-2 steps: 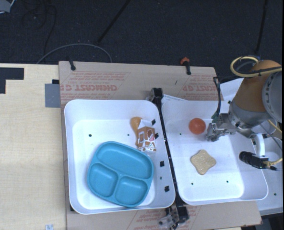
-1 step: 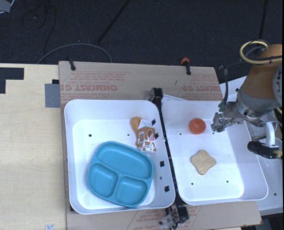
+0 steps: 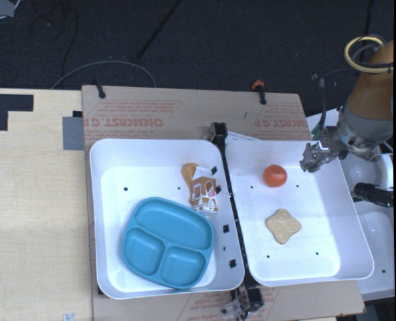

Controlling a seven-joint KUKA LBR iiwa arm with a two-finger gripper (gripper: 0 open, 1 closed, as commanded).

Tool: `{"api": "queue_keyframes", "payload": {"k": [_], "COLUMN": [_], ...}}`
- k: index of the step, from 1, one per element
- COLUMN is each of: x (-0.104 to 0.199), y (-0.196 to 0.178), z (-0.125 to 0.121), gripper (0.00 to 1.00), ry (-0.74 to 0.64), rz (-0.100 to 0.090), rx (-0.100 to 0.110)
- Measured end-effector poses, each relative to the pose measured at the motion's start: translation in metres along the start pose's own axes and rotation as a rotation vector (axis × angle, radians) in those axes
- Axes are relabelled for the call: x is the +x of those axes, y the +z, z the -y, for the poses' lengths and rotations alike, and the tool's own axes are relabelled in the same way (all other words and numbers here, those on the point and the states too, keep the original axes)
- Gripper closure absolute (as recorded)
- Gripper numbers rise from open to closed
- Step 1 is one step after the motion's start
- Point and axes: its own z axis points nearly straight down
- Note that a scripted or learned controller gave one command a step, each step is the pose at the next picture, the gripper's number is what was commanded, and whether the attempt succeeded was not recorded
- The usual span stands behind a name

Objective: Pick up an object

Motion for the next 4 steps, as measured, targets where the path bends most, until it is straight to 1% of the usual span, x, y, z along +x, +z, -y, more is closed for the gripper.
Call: {"api": "queue_keyframes", "payload": {"k": [1, 2, 3, 4], "x": [-0.001, 0.054, 0.099, 0.157], "y": [-0.016, -0.005, -0.014, -0.011], "z": [0.0, 0.013, 0.02, 0.039], "gripper": [1.0, 1.0, 1.0, 1.0], "ry": [0.0, -0.001, -0.002, -0.002], "rz": [-0.001, -0.003, -0.003, -0.004], "rx": [0.003, 0.008, 0.007, 0.009]}}
